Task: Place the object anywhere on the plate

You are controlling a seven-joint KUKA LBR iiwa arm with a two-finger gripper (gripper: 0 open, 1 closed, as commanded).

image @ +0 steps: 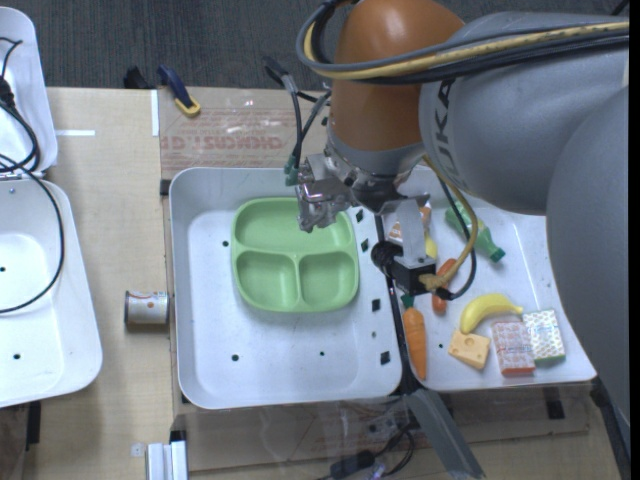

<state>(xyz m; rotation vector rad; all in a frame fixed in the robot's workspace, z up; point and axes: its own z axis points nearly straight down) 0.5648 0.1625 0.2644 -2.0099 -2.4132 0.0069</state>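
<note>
Looming largest and closest to the lens, the grey robot arm with its orange dome-shaped band (395,38) covers much of the upper right. Below it the metal two-finger gripper (318,208) hangs over the upper rim of the light green three-compartment plastic plate (296,254); whether its fingers are parted or closed cannot be made out, and nothing is visibly held between them. That plate lies in the left white bin (200,308), its large compartment toward the far side and two smaller ones nearer.

In the right white bin (560,368), partly hidden by the arm and cables, lie toy foods: an orange carrot (414,340) with its long axis running near to far along the divider, a yellow banana (488,310), a yellow cheese wedge (469,349), and a pink packet (512,348) beside a pale speckled block (545,334). A green item (478,236) is mostly covered.
</note>
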